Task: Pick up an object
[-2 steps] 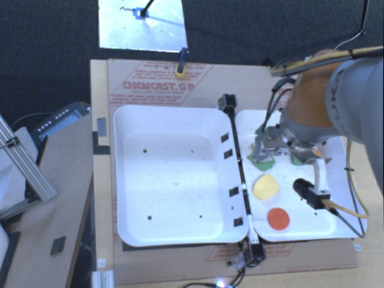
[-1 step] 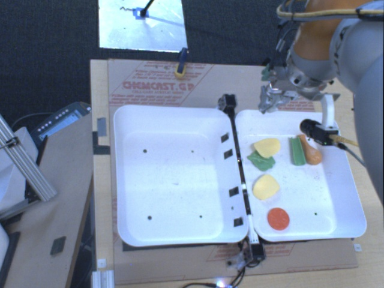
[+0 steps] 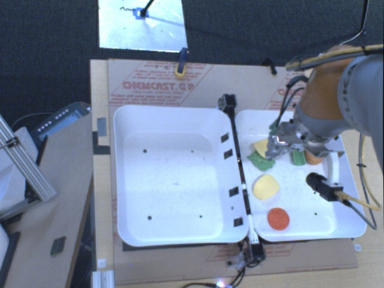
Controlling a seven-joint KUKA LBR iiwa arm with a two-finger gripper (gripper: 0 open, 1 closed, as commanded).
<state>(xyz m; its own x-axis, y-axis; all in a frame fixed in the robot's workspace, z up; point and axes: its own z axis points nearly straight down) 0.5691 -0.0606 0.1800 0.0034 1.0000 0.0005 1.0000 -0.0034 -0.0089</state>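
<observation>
The left bin (image 3: 174, 179) is seen beside the right bin (image 3: 300, 221), where the objects are gathered. A green piece (image 3: 260, 160) and a pale yellow piece (image 3: 260, 146) are found just left of the gripper (image 3: 279, 146), apparently touching it. A yellow object (image 3: 266, 186) and a red disc (image 3: 278, 219) lie nearer the front. Whether anything is gripped cannot be told. The arm (image 3: 336, 98) is bent down over the right bin.

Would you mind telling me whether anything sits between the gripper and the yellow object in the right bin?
Nothing visible does. The gripper hangs over the green object, and the yellow object lies just below it on bare bin floor.
</observation>
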